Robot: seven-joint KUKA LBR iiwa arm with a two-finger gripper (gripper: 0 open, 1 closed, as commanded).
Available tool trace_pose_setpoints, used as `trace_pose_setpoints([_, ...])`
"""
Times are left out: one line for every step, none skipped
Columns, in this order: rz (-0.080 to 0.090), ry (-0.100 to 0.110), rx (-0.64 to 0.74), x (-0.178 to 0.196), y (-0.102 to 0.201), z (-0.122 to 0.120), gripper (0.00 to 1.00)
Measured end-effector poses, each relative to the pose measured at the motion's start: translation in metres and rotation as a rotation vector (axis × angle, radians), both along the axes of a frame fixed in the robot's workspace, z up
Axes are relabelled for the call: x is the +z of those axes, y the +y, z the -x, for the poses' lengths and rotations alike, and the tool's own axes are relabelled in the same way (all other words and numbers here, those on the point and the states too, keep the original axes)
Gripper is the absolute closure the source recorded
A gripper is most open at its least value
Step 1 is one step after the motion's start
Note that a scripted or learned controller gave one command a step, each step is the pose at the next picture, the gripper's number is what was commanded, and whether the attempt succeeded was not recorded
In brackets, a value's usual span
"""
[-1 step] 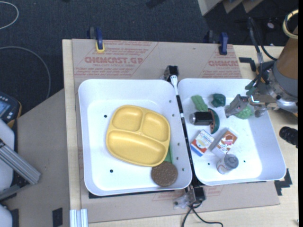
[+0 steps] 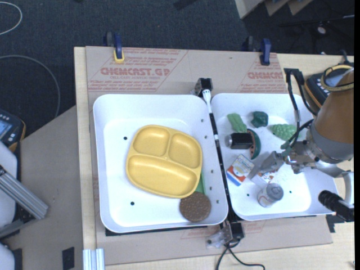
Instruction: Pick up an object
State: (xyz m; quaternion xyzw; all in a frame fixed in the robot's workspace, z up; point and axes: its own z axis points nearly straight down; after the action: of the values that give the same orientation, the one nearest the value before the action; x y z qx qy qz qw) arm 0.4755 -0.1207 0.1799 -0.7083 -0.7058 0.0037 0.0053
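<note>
Fingers' state impossible to tell, gripper low over small carton, its long axis running toward upper right.

Yellow tray, brown speckled disc

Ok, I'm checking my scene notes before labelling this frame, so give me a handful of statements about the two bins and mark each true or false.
1. The yellow divided plate lies in the left bin. True.
2. The brown round disc sits in the right bin. False: it lies in the left bin, touching the plate's near corner.
3. The gripper is over the right bin. True.
4. The black cylinder lies in the left bin. False: it is in the right bin.
5. The light green ridged piece lies in the right bin, beyond the black cylinder. True.
</note>
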Motion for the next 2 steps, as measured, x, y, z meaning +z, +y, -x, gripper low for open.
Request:
trace_pose_setpoints([-0.001,-0.005,0.005,-0.056,0.030,-0.002,0.00])
trace_pose_setpoints([-0.001,-0.024,0.014,0.047,0.103,-0.006,0.00])
